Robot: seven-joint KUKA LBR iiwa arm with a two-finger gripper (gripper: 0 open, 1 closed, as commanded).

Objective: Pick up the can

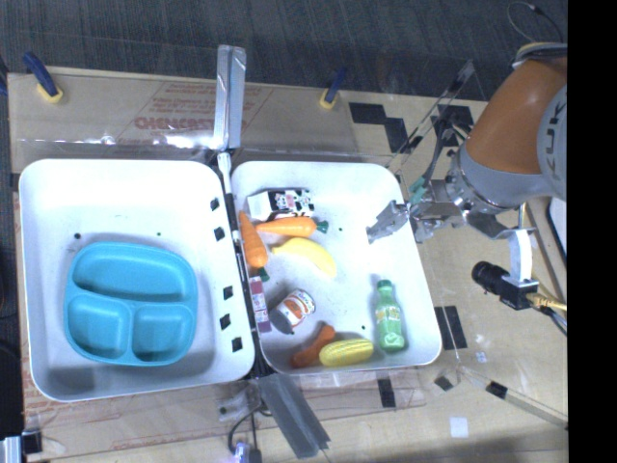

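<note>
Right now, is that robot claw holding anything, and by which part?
Nothing is held. The gripper hovers over the right bin's upper right edge; the can lies apart, untouched.

Both bins [48, 258] are white. The tray [130, 302] is light blue throughout. The carton [280, 203] is white with black patches. Two carrots [253, 242] are orange. The banana [310, 255] is yellow. The can [292, 311] has a red and white label with a silver end. The bottle [388, 316] is green with a lighter label. The lemon [345, 352] is yellow-green. The arm [516, 133] is grey with an orange band. The bench [501, 355] is tan with black square markings and blue clamps [43, 77].
</note>
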